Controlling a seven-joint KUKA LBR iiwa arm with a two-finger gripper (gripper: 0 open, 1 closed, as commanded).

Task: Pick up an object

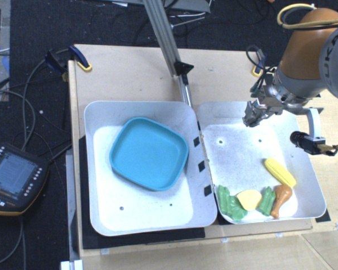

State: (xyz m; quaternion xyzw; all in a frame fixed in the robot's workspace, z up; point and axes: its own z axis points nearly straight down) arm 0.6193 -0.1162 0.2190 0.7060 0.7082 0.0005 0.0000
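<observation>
My tool [253,118] hangs over the far edge of the right bin [236,151], near its far right corner, and I cannot tell from this slanted view how it is set; nothing is seen in its hold. The things worth picking lie well apart from it, bunched along the near edge of that bin: a yellow corn cob [280,171], a brown drumstick [280,198], a pale yellow round piece [249,199] and two green pieces [231,203] beside it. They look like small plastic play food, so I judge them light, stiff and rather slick, apt to skid or roll if pinched off-centre. The corn cob lies a little apart from the rest, so I would take it across its narrow middle. The blue plate [149,153] in the left bin [101,207] is broad and shallow; only its rim offers a hold.
</observation>
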